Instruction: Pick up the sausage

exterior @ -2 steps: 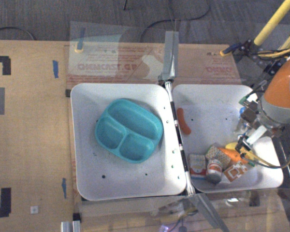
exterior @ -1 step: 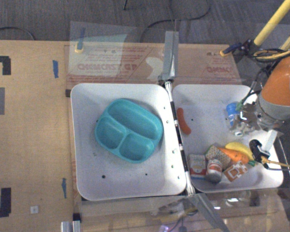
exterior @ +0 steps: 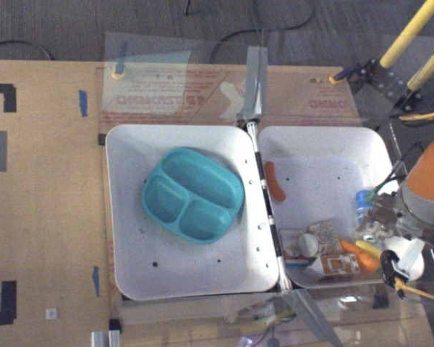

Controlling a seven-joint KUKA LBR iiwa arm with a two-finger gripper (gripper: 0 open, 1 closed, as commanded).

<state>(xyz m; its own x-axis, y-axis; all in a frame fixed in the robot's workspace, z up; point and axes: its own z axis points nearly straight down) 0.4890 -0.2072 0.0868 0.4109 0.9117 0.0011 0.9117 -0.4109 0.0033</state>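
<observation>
Teal divided plate sits in the left bin. Sausage lies against the right bin's left wall. Gripper hovers at the right edge; its grip state, I cannot tell.

Teal divided plate, orange-red sausage, white bins, tan bench, orange-banded grey arm

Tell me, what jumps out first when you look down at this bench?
The teal tray, split into compartments, sits in the middle of the left bin. In the right bin, a small sausage lies alone by the left wall, while a clutter of small items crowds the near right corner, where the arm reaches in.
</observation>
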